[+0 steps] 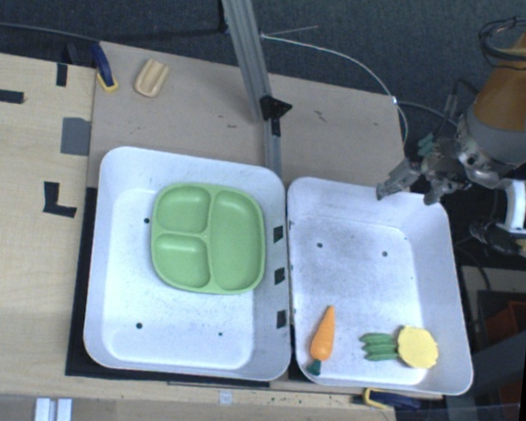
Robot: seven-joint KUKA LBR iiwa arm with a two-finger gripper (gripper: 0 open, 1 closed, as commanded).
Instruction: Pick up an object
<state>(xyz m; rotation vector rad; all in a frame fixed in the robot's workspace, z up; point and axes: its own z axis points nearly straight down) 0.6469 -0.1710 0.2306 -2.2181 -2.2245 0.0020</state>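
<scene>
Camera view, nearest edge first: along the front wall of the right bin lie three small toys; a carrot with its orange body long-axis running nearly front to back, green stub at the near end; just beside it to the right a green bean pod lying crosswise, touching a yellow round piece; any of them would serve, and the carrot looks the easiest, standing apart from the other two. Across the divider, the left bin holds a green divided plate, flat, toward its far half. Farthest back, the gripper hangs over the right bin's far rim, well apart from the toys; whether its jaws stand apart or together I cannot tell. From there the carrot lies toward the near-left, so my judgement is that the coming move must travel forward across the bin, then descend with the jaws set across the carrot's narrow width.
</scene>
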